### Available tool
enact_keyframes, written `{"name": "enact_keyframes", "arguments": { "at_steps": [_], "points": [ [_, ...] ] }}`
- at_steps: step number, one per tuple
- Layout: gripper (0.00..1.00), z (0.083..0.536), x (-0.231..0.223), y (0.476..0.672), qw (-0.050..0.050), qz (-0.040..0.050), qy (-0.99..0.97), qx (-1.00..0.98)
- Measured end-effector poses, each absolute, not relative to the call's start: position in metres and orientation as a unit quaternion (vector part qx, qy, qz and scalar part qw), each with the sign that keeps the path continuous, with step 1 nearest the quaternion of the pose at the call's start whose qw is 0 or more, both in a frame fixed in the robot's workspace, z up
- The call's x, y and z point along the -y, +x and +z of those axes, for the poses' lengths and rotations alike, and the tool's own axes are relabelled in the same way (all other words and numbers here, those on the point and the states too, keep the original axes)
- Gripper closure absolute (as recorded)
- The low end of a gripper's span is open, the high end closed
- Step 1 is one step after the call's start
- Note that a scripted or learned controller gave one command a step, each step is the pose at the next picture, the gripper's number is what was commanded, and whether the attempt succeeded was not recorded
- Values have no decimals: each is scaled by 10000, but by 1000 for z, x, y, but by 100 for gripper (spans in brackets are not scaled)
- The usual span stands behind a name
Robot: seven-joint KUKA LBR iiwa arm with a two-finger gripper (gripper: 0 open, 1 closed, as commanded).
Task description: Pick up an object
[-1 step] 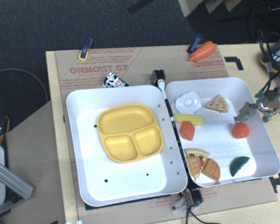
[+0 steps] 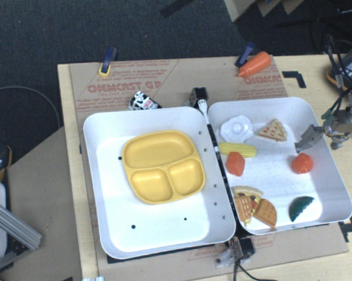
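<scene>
Camera view: the gripper point(image 2: 308, 138) comes in over the right bin's point(image 2: 323, 183) far edge, hanging just above a red ball point(image 2: 302, 163). Nothing sits between its fingers, and how wide they stand I cannot tell from up here. Nearest candidate is that ball, lying free on the bin floor, well apart from the green piece point(image 2: 301, 206) and the pizza slice point(image 2: 273, 131). Good play here, I reckon: centre straight over the ball, drop low enough to straddle its widest part, close gently so it doesn't squirt away. The yellow tray point(image 2: 163, 165) sits in the left bin point(image 2: 108, 207).
</scene>
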State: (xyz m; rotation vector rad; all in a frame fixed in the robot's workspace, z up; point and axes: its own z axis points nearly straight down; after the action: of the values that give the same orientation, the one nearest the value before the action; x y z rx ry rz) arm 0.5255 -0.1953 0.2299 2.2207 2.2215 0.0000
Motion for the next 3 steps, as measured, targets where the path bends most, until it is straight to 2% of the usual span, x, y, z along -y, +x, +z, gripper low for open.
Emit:
{"name": "enact_keyframes", "arguments": {
  "at_steps": [1,2,3],
  "points": [
    [0,167,199,525,-37,-16,7072,-7070],
    [0,118,196,534,-34,-13,7068,-7074],
    [0,82,195,533,-30,-11,7069,-7073]
  ]
}}
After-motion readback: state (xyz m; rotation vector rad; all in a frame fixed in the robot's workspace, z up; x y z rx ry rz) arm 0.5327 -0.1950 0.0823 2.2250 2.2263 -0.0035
